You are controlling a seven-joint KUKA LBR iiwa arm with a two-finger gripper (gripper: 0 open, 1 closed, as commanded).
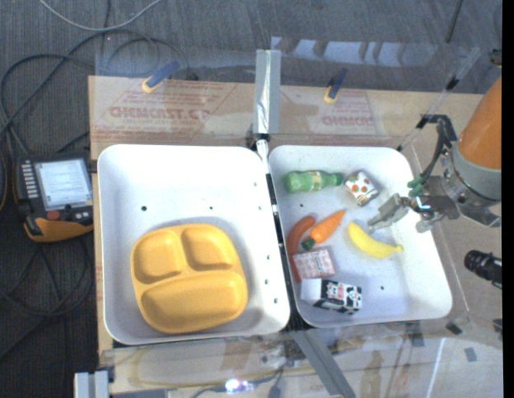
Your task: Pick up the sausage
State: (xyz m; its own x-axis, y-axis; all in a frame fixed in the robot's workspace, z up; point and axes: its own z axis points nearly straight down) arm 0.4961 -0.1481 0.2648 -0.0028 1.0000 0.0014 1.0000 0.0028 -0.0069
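The sausage (299, 232), a short reddish-brown toy link, lies in the right white bin (423, 293) close to that bin's left wall. Its long axis runs at a slant: the upper end points up and to the right, toward the middle of the bin, and the lower end points down and to the left, toward the divider between the bins. An orange plastic carrot (327, 226) lies just beside it on the right, nearly parallel and seemingly touching it, with a small green tip at its lower end.

Above these two, a green plastic bottle (312, 181) lies on its side, and to its right sits a small red and white box (361, 188). A yellow toy banana (372, 243) lies right of the carrot. Below the sausage is a flat pinkish packet (313, 264), and below that a black and white carton (337, 295) near the bin's front wall.

The grey two-finger gripper (388, 212) reaches in from the right and hangs over the right bin, just above the banana and well apart from the sausage. Its fingers look slightly spread, with nothing between them. The orange band (484, 131) of the arm shows at the right edge.

The left white bin (157, 168) holds a yellow plastic tray with three compartments (189, 275), set toward its front.
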